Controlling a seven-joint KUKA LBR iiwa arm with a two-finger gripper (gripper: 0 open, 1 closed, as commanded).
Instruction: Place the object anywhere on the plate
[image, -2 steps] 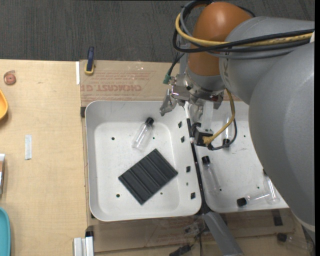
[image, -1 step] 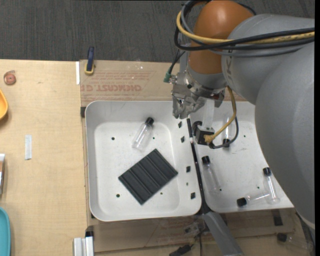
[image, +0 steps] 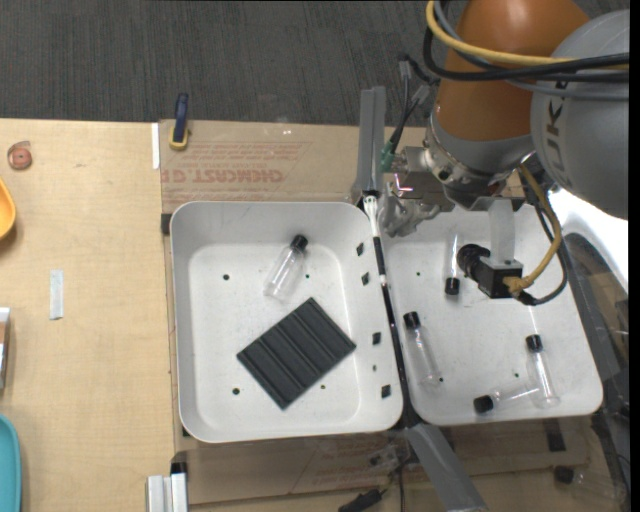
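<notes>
A dark ribbed rectangular plate (image: 297, 352) lies flat in the left bin (image: 200, 240), turned at an angle. A clear vial with a black cap (image: 283, 268) lies on the bin floor just above the plate, apart from it. Several more clear, black-capped vials lie in the right bin (image: 570, 320): one near its left wall (image: 420, 348), one at the right (image: 541, 370), one along the front (image: 503, 398). My gripper (image: 398, 212) hangs over the right bin's far left corner, close to the wall between the bins. I see nothing held in it.
The grey and orange arm (image: 500, 70) covers the right bin's far side, with a black fitting and cables (image: 488, 270) hanging over the bin. Another vial (image: 452, 272) is partly hidden there. Cardboard (image: 260, 165) lies behind the left bin; the wooden bench (image: 80, 300) extends left.
</notes>
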